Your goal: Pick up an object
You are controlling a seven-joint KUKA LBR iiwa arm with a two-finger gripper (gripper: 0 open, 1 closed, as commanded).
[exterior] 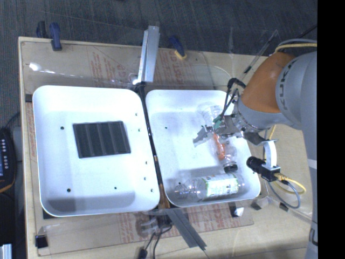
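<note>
My gripper [211, 134] reaches down into the right bin [167, 144] from the right, low over its middle. Just below and right of it lies a small clear bottle with orange contents and a dark cap [221, 149], partly hidden by the gripper. A larger clear plastic bottle with a white label [214, 187] lies on its side along the bin's front wall. A crumpled clear plastic item [207, 112] sits just behind the gripper. Whether anything is in the gripper is not visible.
The left bin [48, 117] holds a dark ribbed rectangular pad [101, 139]. A metal bar [148, 53] stands at the back between the bins. Blue clamps [54, 35] grip the bench's far edge. Cables [283, 185] trail at the right of the right bin.
</note>
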